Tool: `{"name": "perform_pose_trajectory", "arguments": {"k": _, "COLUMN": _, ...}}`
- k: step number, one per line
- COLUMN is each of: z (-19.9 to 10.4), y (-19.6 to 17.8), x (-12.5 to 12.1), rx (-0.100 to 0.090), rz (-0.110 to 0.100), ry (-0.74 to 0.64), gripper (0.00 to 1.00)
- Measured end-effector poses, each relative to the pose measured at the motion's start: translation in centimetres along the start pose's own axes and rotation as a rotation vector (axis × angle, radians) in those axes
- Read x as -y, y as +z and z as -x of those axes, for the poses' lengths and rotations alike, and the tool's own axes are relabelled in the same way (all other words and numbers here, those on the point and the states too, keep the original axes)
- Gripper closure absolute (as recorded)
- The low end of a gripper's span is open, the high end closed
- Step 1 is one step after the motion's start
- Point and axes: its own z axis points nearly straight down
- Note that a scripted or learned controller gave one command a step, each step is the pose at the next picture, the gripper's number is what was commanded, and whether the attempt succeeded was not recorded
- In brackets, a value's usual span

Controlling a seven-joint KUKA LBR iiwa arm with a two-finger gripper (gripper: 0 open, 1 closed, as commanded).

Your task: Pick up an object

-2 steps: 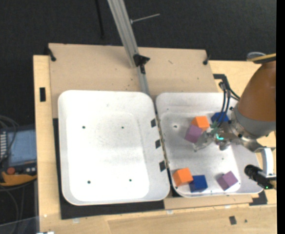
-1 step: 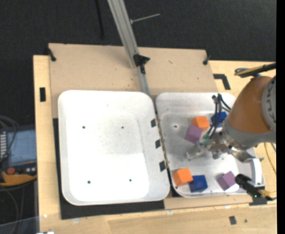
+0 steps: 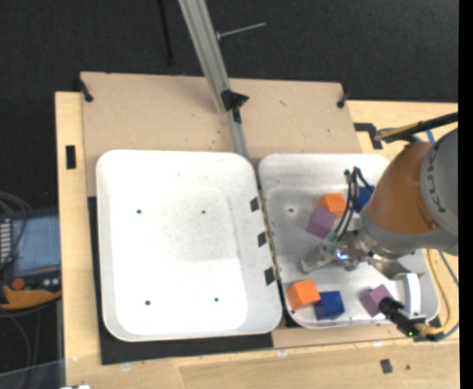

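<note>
My gripper hangs low over the middle of the right bin, at the end of the grey and orange arm that reaches in from the right. Just above it lie a purple block and an orange block, close together. An orange block and a blue block sit side by side near the bin's front edge, below the gripper. Another purple block lies to the front right. A blue piece shows beside the arm, partly hidden by it.
The left bin lies beside the right one, with a row of dark clips along the shared edge. A metal pole slants in from the top. A pendant with cables sits left of the bench.
</note>
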Motion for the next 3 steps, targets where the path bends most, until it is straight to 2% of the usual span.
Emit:
{"name": "perform_pose_trajectory", "arguments": {"k": 1, "z": 0.1, "y": -1.3, "x": -0.1, "rx": -0.001, "rz": 0.005, "ry": 0.007, "gripper": 1.0}}
{"name": "perform_pose_trajectory", "arguments": {"k": 2, "z": -0.3, "y": -5.7, "x": -0.5, "rx": -0.001, "rz": 0.004, "ry": -0.005, "gripper": 1.0}}
{"name": "perform_pose_trajectory", "arguments": {"k": 3, "z": 0.0, "y": -12.1, "x": -1.0, "rx": 0.0, "rz": 0.007, "ry": -0.005, "gripper": 1.0}}
